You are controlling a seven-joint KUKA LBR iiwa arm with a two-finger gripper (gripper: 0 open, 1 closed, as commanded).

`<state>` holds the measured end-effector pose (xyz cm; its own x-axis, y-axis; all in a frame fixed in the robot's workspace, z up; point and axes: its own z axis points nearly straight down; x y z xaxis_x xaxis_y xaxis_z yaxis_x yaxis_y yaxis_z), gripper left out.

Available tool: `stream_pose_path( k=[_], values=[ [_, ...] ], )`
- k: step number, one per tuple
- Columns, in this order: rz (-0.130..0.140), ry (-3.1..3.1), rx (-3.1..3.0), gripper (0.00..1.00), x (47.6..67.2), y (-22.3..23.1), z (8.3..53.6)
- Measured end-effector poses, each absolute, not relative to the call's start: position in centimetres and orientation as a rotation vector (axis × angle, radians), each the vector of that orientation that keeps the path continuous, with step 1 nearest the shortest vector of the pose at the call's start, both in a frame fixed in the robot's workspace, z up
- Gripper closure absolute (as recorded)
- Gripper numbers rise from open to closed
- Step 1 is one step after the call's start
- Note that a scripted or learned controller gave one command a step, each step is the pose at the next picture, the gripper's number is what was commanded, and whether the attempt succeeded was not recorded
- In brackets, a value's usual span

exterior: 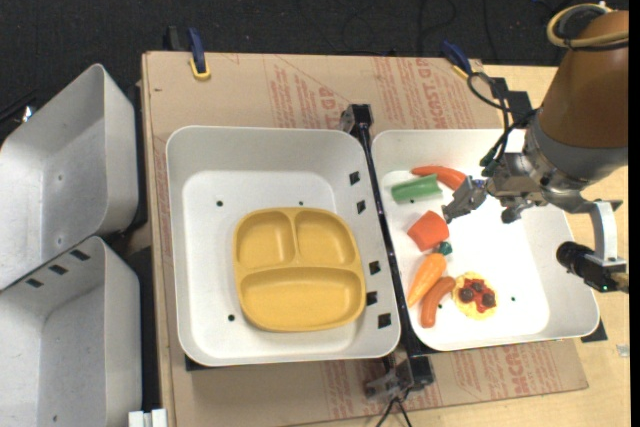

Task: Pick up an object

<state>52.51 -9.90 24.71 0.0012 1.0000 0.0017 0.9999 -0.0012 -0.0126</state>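
Observation:
My gripper (pixel 488 205) hangs over the middle of the right bin (pixel 560 315), open, with nothing between its fingers. Just left of it lie a green toy vegetable (pixel 415 188) and a red chili (pixel 442 175). A red-orange pepper (pixel 429 230) sits below those, close to the left fingertip (pixel 460 205). Nearer the front lie a carrot (pixel 428 273), an orange sausage (pixel 436 300) and a yellow piece topped with dark red berries (pixel 476 295).
The left bin (pixel 200 215) holds a yellow divided plate (pixel 298 268). A black divider (pixel 375 215) runs between the two bins. Two more white bins (pixel 60 215) stand off the bench at the left. The arm's grey and orange body (pixel 590 85) looms over the right bin's far corner.

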Motion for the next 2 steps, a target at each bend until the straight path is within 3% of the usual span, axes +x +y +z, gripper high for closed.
stream_pose_path(
  k=[1,2],
  values=[
    [0.001,-2.222,-2.219,0.0,52.7,-9.9,25.3],
    [0.004,-2.217,-2.222,0.0,52.7,-10.8,20.5]
  ],
)
